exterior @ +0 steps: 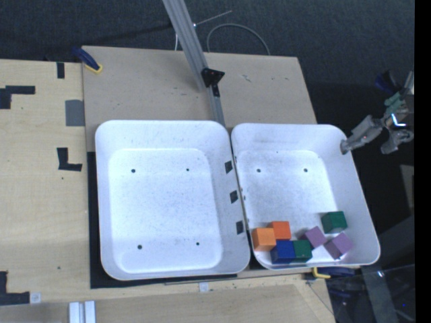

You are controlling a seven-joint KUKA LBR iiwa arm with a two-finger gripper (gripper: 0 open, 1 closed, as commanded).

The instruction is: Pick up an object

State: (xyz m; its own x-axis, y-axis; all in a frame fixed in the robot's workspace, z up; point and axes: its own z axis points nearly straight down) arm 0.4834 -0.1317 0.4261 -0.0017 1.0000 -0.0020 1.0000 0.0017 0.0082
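Several small blocks lie clustered in the near right corner of the right bin (350,180): two orange blocks (264,237), a blue block (284,249), a green block (303,250), a dark green block (333,221) and two purple blocks (339,245). My gripper (370,144) hangs over the right bin's far right rim, well away from the blocks. Its fingers (354,140) stand apart with nothing between them.
The left bin (101,180) sits beside the right one, joined by a divider with black clips (233,196). A slanted metal rail (188,32) crosses the bench behind the bins. A thin wire loop (236,29) lies at the back.
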